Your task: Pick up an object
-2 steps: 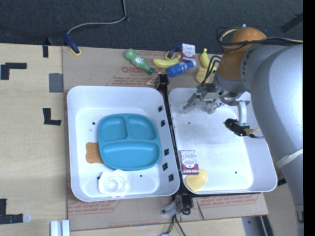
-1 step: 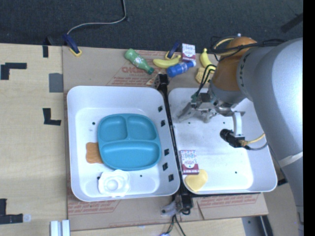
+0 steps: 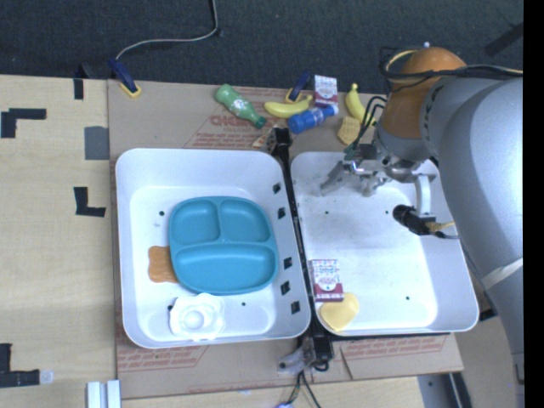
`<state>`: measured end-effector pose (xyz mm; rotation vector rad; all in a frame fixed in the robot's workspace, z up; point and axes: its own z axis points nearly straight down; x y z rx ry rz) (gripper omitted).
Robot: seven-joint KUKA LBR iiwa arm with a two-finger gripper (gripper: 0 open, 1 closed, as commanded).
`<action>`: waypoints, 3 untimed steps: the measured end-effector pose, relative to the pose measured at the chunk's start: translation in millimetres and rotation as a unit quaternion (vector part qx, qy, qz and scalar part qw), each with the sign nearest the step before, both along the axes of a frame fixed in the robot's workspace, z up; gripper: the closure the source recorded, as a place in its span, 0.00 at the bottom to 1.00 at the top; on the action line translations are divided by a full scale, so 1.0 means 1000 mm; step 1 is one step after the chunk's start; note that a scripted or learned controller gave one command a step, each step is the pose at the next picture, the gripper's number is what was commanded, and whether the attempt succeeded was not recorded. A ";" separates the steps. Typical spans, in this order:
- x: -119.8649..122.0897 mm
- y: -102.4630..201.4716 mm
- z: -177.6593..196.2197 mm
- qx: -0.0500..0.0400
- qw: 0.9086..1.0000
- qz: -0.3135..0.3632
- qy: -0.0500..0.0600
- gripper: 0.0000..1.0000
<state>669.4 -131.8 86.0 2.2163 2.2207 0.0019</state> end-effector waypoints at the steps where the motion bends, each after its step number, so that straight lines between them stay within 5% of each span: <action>1: -0.023 0.032 0.000 0.000 1.000 0.000 0.001 0.00; 2: -0.043 0.032 0.000 0.000 1.000 0.000 0.000 0.00; 3: -0.005 0.010 0.000 0.000 1.000 0.000 0.000 0.00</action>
